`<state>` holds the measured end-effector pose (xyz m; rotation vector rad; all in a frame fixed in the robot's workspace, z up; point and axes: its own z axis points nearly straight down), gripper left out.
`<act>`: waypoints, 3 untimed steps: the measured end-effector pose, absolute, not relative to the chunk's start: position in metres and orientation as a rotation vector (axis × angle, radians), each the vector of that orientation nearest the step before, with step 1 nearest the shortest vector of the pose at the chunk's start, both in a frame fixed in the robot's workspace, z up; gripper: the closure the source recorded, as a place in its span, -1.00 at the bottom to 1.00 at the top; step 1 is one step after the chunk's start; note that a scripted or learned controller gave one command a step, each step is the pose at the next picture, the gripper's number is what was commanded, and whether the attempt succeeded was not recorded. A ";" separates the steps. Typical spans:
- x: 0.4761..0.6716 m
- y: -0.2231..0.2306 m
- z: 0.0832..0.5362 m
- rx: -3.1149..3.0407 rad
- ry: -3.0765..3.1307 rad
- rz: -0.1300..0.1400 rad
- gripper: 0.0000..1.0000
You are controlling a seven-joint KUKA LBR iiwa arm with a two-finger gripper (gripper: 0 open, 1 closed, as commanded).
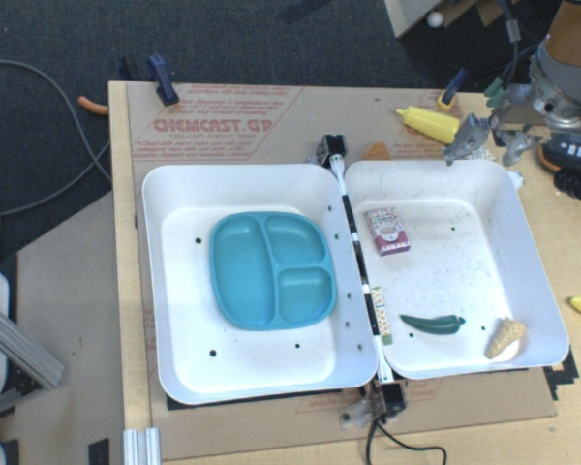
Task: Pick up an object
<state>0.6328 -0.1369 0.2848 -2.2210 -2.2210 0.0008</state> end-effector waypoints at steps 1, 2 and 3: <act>0.634 -0.093 0.173 -2.219 -2.221 0.002 -1.00; 0.630 -0.092 0.102 -2.220 -2.219 0.003 -1.00; 0.621 -0.096 0.090 -2.225 -2.226 -0.015 -1.00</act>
